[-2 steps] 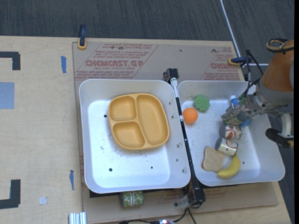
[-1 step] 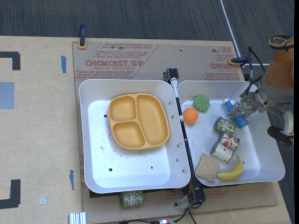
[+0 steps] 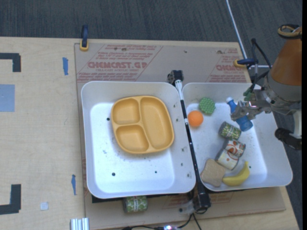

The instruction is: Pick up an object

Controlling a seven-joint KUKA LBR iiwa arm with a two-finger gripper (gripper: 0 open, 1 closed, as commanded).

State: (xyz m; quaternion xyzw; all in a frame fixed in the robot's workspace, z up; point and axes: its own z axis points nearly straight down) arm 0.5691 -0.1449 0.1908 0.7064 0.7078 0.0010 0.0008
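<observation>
Overhead, end effector [image 3: 248, 105] above blue object [image 3: 238, 115], grip state unclear; board [image 3: 120, 61] reads "CHEMCAST GP"

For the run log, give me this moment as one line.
hand: over right bin, at blue bottle | grasp: unclear | right bin: ball, two cans, banana | left bin: yellow plate

Glossy plastic plate [image 3: 142, 124] (matt wooden bench [image 3: 38, 143]).

yellow divided plate [image 3: 142, 124] in left bin [image 3: 96, 143]; green can [image 3: 135, 204] on the bench below it.
</observation>
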